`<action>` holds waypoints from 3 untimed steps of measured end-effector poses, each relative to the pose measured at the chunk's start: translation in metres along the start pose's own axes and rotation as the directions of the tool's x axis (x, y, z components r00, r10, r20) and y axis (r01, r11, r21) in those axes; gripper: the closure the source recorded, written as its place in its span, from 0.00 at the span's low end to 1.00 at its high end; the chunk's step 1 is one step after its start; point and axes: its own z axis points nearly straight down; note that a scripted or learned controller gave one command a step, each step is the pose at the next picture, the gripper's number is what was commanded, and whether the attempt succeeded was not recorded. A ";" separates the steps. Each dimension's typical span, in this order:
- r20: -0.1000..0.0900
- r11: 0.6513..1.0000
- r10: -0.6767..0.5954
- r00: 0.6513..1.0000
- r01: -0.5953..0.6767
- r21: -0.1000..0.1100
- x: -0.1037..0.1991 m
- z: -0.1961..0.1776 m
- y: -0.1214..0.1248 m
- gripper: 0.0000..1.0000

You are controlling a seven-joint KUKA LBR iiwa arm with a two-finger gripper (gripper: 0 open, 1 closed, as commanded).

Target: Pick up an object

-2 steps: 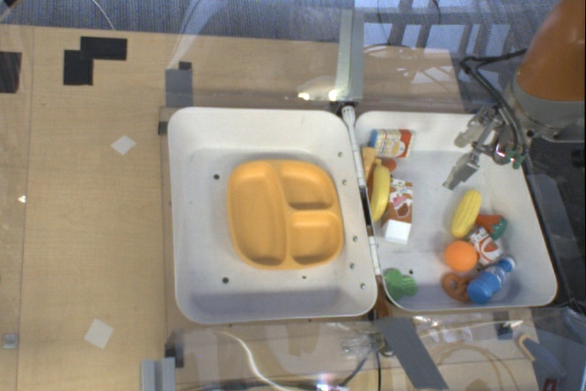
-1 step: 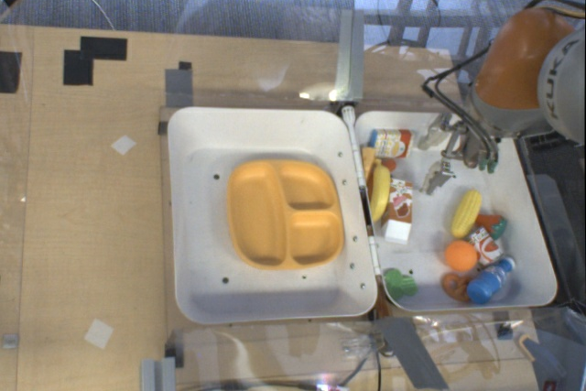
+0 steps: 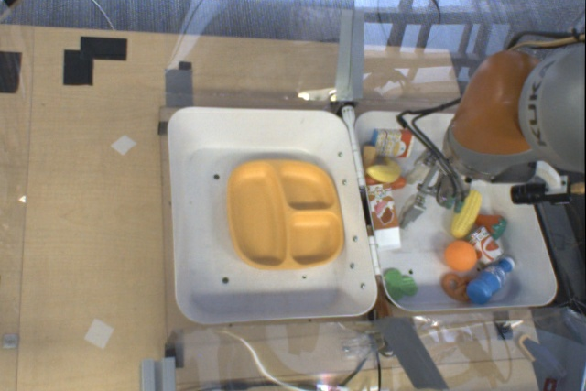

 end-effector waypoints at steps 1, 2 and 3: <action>-0.045 0.994 0.108 0.993 -0.108 0.014 -0.066 0.001 0.019 0.00; -0.008 0.995 0.103 0.995 -0.103 0.005 -0.073 -0.013 0.021 1.00; 0.000 0.945 0.326 0.945 -0.326 -0.009 -0.021 -0.137 0.072 1.00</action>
